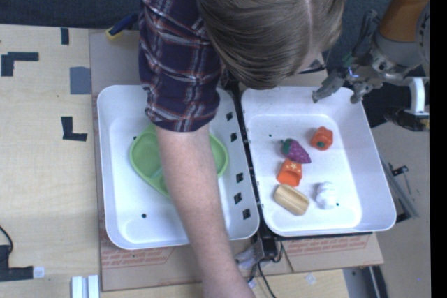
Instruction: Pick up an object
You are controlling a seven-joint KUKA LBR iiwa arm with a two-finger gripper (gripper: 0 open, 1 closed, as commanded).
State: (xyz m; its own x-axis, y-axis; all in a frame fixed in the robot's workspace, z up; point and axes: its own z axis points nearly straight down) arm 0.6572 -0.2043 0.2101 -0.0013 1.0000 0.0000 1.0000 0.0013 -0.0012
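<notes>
1. Looking down from the one overhead camera, there's a person [265, 3] in a plaid shirt leaning right over the table, arm [199, 206] stretched across the left bin [115, 150] and covering part of a green plate [143, 157] in there.
2. The robot's hand [343, 85] hangs over the back rim of the right bin [370, 143], fingers spread apart, nothing between them.
3. Stuff to grab is all in the right bin: a red-orange pepper [321, 138] nearest the hand, a purple grape bunch [296, 150] just beside it, an orange block-ish piece [290, 172] below that, then a tan bread roll [291, 199] and a small white lump [325, 195] toward the front.
4. My guess is these are light plastic toy foods, stiff and a bit slick. The pepper looks like the easy one: it sits apart from the rest, so pinch across its round middle. The grapes and orange piece are nearly touching, so fingers could bump both.
</notes>
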